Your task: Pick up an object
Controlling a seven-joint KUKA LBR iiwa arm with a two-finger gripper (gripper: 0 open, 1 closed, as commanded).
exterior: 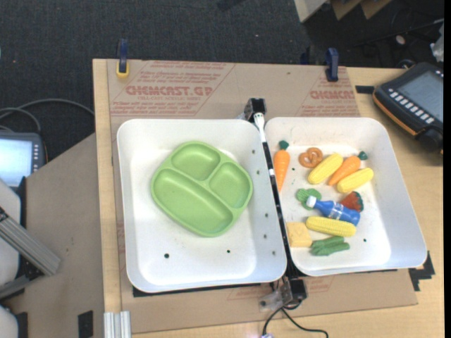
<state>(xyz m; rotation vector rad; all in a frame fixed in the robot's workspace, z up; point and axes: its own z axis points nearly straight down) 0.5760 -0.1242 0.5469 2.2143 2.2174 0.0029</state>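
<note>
Toys crowd right bin; plate fills left.

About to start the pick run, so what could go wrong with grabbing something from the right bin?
The toys are crowded: the blue bottle touches the corn cob and strawberry, so fingers may catch two or jam. The carrot lies against the right bin wall, leaving little finger room.

The green three-compartment plastic plate lies in the left shallow white bin; the right shallow white bin holds toy foods; an orange plastic carrot lies at its left wall; a yellow corn cob lies nearer the front.
</note>
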